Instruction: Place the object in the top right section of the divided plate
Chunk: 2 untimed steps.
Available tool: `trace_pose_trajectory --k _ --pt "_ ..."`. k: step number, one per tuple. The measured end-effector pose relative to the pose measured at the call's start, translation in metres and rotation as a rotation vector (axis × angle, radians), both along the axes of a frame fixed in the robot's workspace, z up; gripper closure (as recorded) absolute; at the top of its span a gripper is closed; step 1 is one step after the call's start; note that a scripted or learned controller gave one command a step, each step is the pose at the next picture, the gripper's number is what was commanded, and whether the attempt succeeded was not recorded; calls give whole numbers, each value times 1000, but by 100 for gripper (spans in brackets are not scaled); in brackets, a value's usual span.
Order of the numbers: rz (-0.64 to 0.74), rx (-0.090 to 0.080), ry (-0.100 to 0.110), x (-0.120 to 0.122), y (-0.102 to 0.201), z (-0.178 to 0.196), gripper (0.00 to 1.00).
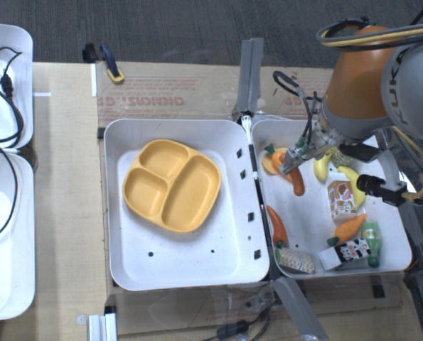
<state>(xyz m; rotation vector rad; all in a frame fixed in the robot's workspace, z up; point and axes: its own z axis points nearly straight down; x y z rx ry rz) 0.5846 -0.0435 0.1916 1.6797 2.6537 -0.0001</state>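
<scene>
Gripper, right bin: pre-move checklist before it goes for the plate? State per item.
1. Gripper over the toys in the right bin: ok.
2. Object seen between the fingers: cannot tell; it sits low by the orange sausage-like toy.
3. Divided plate flat in the left bin: ok.
4. Plate's top right section free of objects: ok.
5. Object already on the plate: not ok, none there.
6. Path across the divider between the bins: ok, nothing standing in it.
</scene>
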Motion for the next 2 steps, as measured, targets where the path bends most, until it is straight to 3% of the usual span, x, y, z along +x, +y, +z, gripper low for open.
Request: trace_pose_trajectory --k 1,2 --pt "0 0 0 0 0 0 0" --pt "-16 0 2 -22 19 0 0"
